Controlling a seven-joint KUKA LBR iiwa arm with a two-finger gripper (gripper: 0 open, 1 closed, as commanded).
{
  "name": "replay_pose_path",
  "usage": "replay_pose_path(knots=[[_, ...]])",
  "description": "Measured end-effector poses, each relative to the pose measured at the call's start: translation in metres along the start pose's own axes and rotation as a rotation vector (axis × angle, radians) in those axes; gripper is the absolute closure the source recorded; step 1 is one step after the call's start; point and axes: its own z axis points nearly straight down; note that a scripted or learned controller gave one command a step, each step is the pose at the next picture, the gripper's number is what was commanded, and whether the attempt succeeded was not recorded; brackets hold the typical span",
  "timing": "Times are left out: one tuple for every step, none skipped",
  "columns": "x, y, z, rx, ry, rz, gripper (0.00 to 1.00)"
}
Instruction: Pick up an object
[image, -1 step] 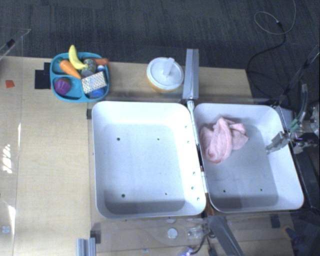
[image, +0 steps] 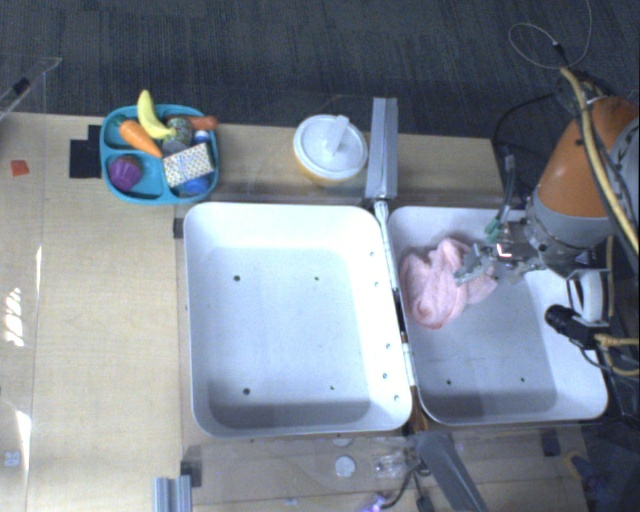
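Observation:
A crumpled pink cloth (image: 432, 282) lies in the right white bin (image: 500, 390), against its left wall and towards the back. My gripper (image: 476, 264) reaches in from the right and is down at the cloth's right edge, where it overlaps the pink fabric. The grey wrist with the orange band (image: 578, 160) rises behind it at the bin's far right corner.
The left white bin (image: 285, 320) stands beside the right one. Behind the bins are a white lidded cup (image: 330, 148) and a blue tray (image: 158, 153) of toy food at the back left. Cables (image: 585, 330) hang along the right bin's right side.

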Motion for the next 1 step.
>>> replay_pose_path(knots=[[-0.0059, 0.0451, 0.0753, -0.012, -0.002, -0.046, 0.0]])
